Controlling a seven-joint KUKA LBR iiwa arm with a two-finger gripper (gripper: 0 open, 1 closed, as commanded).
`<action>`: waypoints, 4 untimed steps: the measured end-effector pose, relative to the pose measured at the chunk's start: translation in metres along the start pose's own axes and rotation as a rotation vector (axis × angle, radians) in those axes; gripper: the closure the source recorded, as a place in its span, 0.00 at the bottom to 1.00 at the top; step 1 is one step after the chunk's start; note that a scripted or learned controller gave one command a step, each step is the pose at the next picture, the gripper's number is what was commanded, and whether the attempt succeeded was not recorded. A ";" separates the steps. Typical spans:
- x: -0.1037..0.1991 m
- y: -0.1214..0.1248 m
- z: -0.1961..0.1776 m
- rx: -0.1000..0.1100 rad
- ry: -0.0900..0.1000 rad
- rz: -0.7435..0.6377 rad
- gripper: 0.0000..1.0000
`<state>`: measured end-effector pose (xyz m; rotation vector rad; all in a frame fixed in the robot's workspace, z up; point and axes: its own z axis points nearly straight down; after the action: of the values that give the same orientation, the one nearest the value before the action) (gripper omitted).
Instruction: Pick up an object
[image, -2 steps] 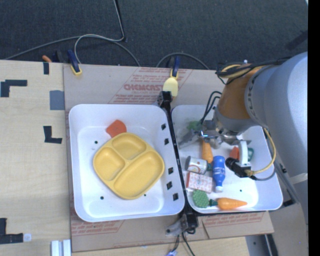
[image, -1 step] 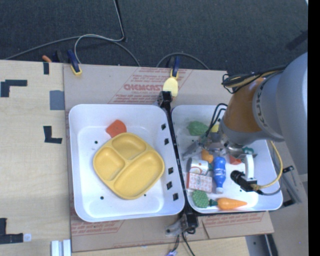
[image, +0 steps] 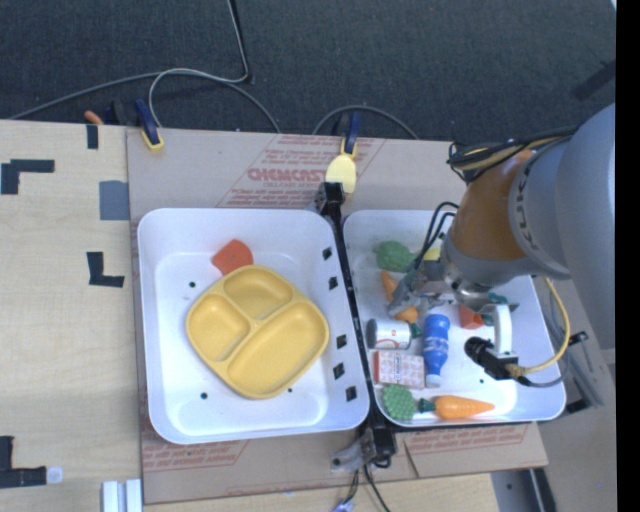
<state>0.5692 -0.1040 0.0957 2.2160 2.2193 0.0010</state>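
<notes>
- Left bin (image: 160, 300): holds a yellow divided plate (image: 257, 330) with three compartments, lying flat near the middle. An orange block (image: 232, 255) sits just beyond the plate's far-left rim.
- Right bin (image: 535, 400): crowded with small items. A blue bottle (image: 435, 348) lies centrally, a red-and-white box (image: 399, 369) just left of it, and a small white canister (image: 391, 333) above that box.
- Near edge of right bin: a toy carrot (image: 463, 407) and a green textured piece (image: 399, 402) beside it.
- Far side of right bin: a green leafy toy (image: 394, 255).
- My gripper (image: 415, 290) is low over the right bin, between the green leafy toy and the blue bottle.
- Jaw state: I cannot tell from this angle.
</notes>
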 end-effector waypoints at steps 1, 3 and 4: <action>0.063 0.090 -0.090 0.001 0.004 -0.002 1.00; 0.098 0.004 -0.089 0.006 0.003 0.001 1.00; 0.102 0.020 -0.106 0.005 0.004 0.000 1.00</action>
<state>0.5888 -0.0013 0.2014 2.2202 2.2241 -0.0010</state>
